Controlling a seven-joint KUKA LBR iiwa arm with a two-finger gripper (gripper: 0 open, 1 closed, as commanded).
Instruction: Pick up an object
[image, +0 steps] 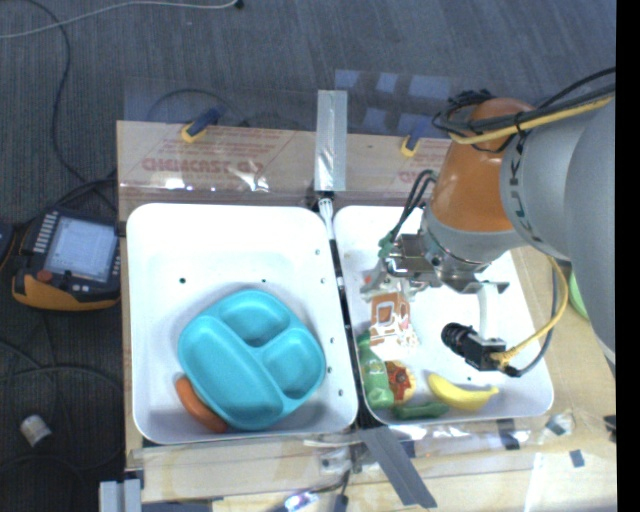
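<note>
At the centre right of the frame, the gripper (400, 262) is poised low in the right bin (535, 385); whether its jaws are open or closed cannot be told. Just below it lies an orange-and-white packet (391, 322), crowded by green items (376, 378) and a banana (460, 391), so a neighbour could be nudged or a grasp missed. The left bin (160, 240) holds a blue divided tray (252, 357). The cardboard-backed worktop (200, 160) stands on dark carpet (100, 60).
</note>
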